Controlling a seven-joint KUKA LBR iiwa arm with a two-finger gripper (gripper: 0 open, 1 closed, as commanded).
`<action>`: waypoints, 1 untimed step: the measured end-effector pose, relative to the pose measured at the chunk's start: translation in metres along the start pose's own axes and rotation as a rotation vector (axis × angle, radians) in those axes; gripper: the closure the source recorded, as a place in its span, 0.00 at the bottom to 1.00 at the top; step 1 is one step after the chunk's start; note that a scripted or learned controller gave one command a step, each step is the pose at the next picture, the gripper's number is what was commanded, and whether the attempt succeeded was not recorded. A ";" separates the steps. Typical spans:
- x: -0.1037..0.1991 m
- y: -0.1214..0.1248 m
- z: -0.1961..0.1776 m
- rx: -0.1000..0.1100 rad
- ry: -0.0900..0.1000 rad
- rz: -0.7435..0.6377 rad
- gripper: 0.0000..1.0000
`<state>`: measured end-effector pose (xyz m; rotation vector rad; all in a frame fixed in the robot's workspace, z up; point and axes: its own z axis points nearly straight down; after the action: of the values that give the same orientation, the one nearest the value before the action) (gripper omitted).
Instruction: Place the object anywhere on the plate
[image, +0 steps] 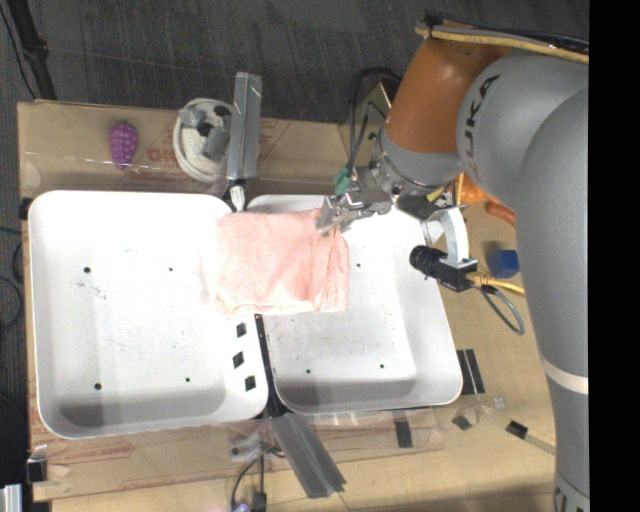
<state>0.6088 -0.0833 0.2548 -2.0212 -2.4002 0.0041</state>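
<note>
I see a brown bench (120, 455) against a dark floor, bearing two white bins. The pink towel (280, 262) — soft, crumpled — drapes over the rims between the left bin (120, 330) and the right bin (400, 340). At its two o'clock corner, the gripper (335, 215) pinches the cloth.

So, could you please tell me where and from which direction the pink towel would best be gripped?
Probably at the pink towel's upper right corner, where the claw already sits. The cloth lies flat and folded over the ridge between the two white bins, so a top-down pinch on that free corner, which seems slightly bunched, looks easiest. Its middle offers no fold to catch.
</note>
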 end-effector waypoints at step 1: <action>0.003 0.001 0.024 0.000 0.000 -0.009 1.00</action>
<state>0.6089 -0.0804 0.2309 -2.0103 -2.4093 0.0050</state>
